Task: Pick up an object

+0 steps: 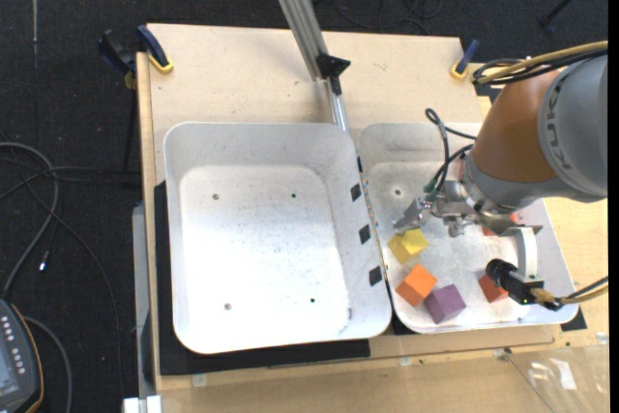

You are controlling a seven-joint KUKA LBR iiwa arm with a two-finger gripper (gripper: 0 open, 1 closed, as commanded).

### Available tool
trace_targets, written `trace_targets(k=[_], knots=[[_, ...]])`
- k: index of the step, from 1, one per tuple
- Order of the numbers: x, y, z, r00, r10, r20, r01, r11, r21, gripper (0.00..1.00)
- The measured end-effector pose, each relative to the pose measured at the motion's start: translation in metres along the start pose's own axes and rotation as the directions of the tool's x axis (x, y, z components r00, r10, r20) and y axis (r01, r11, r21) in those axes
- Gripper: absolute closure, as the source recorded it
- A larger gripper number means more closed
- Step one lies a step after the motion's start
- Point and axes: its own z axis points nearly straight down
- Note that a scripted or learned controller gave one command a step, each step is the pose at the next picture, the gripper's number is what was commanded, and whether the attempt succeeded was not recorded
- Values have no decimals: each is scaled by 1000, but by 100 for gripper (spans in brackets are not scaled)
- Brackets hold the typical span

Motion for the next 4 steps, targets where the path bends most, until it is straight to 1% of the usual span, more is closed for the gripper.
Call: trace_targets(k=[1, 2, 3, 4], knots=[[-55, 41, -22, 1000, 0, 5, 0, 1000, -2, 0], [-63, 91, 18, 1000, -1, 1, 1, 1000, 4, 0], [-3, 63, 20, 1000, -10, -2, 10, 1000, 7, 0], [-1, 13, 31, 1000, -1, 0, 1, 1000, 7, 0]])
